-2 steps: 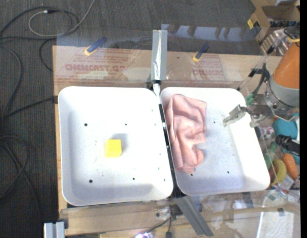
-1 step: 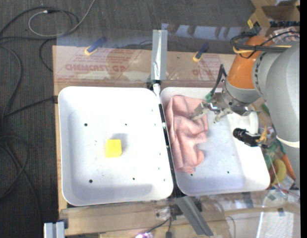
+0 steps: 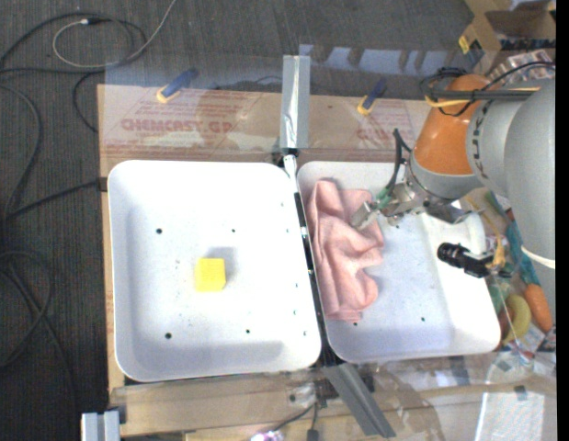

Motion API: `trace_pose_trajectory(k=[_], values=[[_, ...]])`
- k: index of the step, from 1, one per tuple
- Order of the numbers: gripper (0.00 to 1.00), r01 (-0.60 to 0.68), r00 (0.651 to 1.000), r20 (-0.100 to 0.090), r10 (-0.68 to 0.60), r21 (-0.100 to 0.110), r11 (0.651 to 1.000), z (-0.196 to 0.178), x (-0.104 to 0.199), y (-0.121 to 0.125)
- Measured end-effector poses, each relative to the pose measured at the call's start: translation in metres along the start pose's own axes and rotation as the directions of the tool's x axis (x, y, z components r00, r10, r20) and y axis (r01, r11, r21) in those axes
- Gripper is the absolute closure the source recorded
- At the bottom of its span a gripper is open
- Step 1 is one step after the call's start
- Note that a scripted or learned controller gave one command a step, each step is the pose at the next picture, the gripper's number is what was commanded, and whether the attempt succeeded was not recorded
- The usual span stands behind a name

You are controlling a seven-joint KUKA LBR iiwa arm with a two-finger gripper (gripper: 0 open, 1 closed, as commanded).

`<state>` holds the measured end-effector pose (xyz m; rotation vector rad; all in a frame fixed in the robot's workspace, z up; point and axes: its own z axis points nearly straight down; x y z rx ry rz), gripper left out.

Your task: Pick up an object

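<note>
Pink cloth (image 3: pixel 345 257): crumpled along left side of right bin (image 3: pixel 422 333). Claw (image 3: pixel 378 208) low at cloth's upper right edge; grip state cannot be told. Step judged: grasp approach. Next: close on fold, lift straight. Left bin (image 3: pixel 146 338): holds yellow block (image 3: pixel 210 275).

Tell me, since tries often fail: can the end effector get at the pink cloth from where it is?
Probably yes. The end effector sits at the pink cloth in the right bin, with nothing lying over the cloth.
</note>
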<state>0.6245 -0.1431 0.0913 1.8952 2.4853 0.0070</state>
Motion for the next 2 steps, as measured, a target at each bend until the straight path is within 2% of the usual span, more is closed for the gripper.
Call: trace_pose_trajectory(k=[1,2], values=[[1.00,0.001,1.000,-0.003,-0.001,-0.002,1.000,-0.009,0.001,0.002],[1.00,0.125,0.992,-0.011,-0.125,0.012,0.992,-0.091,0.053,0.062]])
